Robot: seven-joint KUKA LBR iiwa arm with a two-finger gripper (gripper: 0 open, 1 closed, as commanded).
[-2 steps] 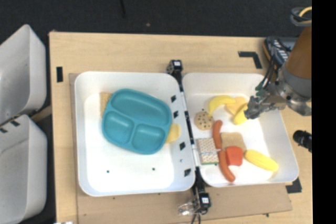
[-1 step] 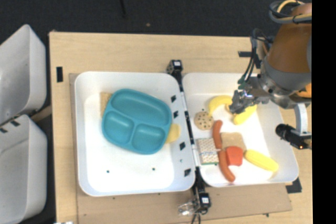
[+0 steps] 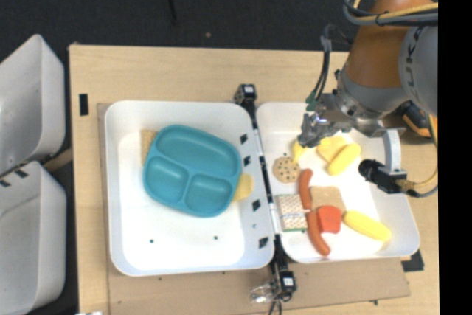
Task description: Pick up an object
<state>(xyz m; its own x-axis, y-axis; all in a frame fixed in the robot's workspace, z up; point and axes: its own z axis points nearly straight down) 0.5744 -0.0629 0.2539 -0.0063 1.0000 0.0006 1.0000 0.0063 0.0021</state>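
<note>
My gripper [image 3: 313, 129] hangs low over the upper left of the right bin [image 3: 398, 243], just above a small yellow piece [image 3: 296, 152]. Two more yellow pieces [image 3: 338, 154] lie to the right of it. Below it are a round cookie [image 3: 284, 169], an orange sausage [image 3: 305, 189], a slice of toast [image 3: 327, 197], a red piece [image 3: 330, 218], a patterned wafer [image 3: 292, 215], a second sausage [image 3: 318, 237] and a yellow banana-shaped piece [image 3: 366, 226]. I see nothing lifted off the bin floor.
The left bin [image 3: 184, 251] holds a teal divided plate [image 3: 193, 170] lying over a toast slice [image 3: 147, 144], with a yellow piece [image 3: 244, 187] at its right edge. The divider between the bins [image 3: 259, 181] runs close to the left of the gripper. The arm's grey body [image 3: 380, 77] overhangs the right bin's top.
</note>
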